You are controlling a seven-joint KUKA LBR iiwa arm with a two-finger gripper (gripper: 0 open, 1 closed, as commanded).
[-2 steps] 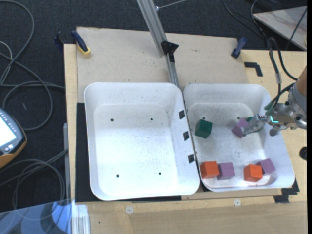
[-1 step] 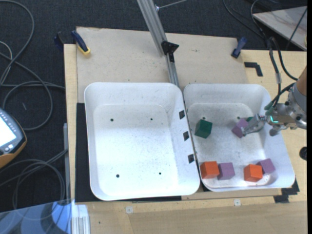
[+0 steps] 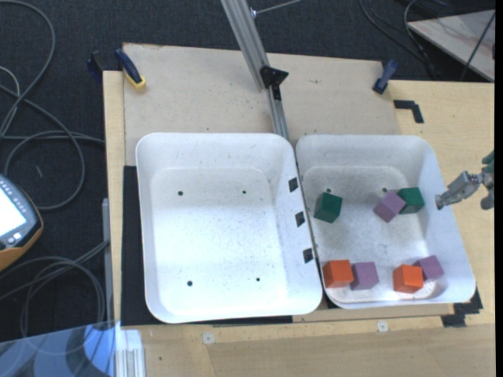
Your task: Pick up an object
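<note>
The right bin (image 3: 365, 142) holds several small cubes. A dark green cube (image 3: 328, 207) lies left of centre, and a purple cube (image 3: 388, 206) touches another green cube (image 3: 410, 199) further right. Along the front wall sit an orange cube (image 3: 339, 273) beside a purple cube (image 3: 364, 275), then an orange cube (image 3: 407, 278) beside a purple cube (image 3: 430, 268). My gripper (image 3: 458, 190) hangs at the view's right edge, just outside the right bin's right wall, a short way right of the green and purple pair. Nothing is seen in its grasp.
The left bin (image 3: 149, 210) stands beside the right one, their walls meeting in the middle. A slanted metal pole (image 3: 250, 38) rises from the bench behind the bins. Blue clamps (image 3: 130, 67) sit on the bench's back corners.
</note>
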